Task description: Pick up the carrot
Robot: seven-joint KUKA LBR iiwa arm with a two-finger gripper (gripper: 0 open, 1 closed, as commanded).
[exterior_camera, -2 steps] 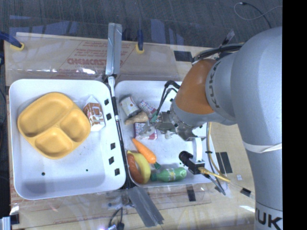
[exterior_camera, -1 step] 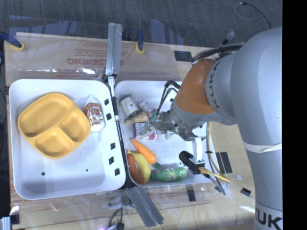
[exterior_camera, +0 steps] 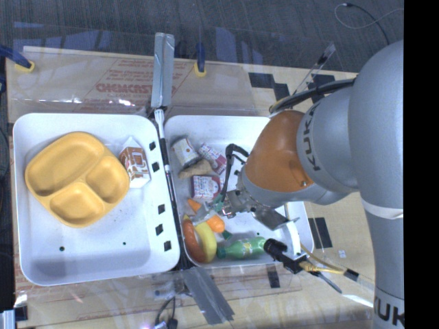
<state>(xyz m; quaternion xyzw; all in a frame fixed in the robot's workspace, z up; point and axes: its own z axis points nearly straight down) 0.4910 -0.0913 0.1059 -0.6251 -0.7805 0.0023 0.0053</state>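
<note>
A: Where do we locate the carrot [exterior_camera: 215,223]?

B: In the right bin [exterior_camera: 180,132], near its front-left area. We see a short orange piece beside a yellow fruit [exterior_camera: 206,238].

A: Gripper [exterior_camera: 225,208] condition?

B: It sits just above the carrot; we cannot tell its opening.

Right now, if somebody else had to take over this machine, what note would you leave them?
Gripper: low in the right bin, over the clutter; whether its jaws are open or shut cannot be told.
Carrot: lies in the right bin, just below the gripper, beside the yellow toy fruit and near the green bottle.
Left bin: holds the yellow tray and a small carton.
Done: arm brought down near the carrot.
Left: grasp it and lift it.
</note>
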